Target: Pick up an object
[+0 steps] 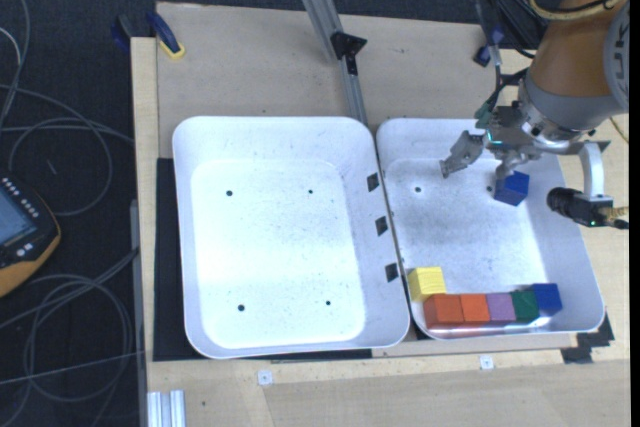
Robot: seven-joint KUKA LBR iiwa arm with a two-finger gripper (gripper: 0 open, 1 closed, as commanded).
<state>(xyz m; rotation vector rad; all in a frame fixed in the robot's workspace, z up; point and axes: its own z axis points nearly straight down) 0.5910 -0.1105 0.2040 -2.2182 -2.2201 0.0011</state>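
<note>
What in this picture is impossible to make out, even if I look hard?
- Whether the gripper grips the blue cube: in the camera view the cube sits just below the fingers, and contact is too small to judge.
- The upper arm: cut off by the right edge.
- The green block in the row of blocks along the right bin front wall: partly hidden by its dark blue neighbour.
</note>
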